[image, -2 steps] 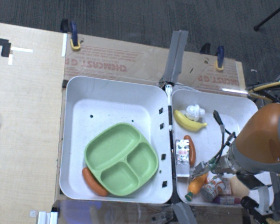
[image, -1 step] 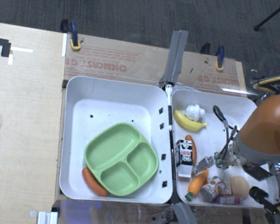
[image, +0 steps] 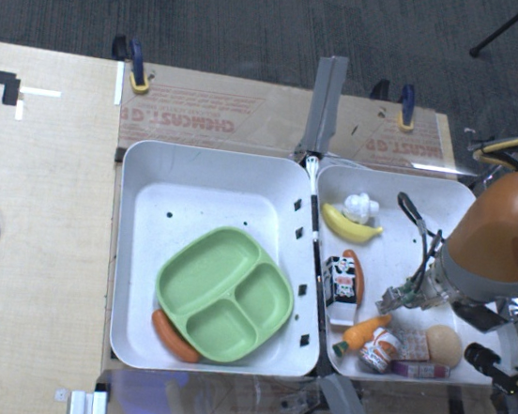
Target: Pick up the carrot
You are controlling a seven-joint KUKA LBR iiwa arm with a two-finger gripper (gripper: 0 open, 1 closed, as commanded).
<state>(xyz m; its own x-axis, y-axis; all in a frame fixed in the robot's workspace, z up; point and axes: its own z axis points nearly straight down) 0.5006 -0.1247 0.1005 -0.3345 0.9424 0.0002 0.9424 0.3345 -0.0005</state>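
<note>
Carrot [image: 363, 332] in right bin [image: 390, 183], just below-left of end effector [image: 405, 295], finger state unclear

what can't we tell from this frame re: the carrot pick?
- Gripper finger state: too small and cluttered in the camera view.
- Carrot lower end: covered by a small can.
- Sausage full length: partly tucked under the green plate.
- Milk carton label: too small to read.

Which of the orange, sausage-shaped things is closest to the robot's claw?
The carrot in the right bin, just below the gripper; it has a stubby tapered shape.
</note>
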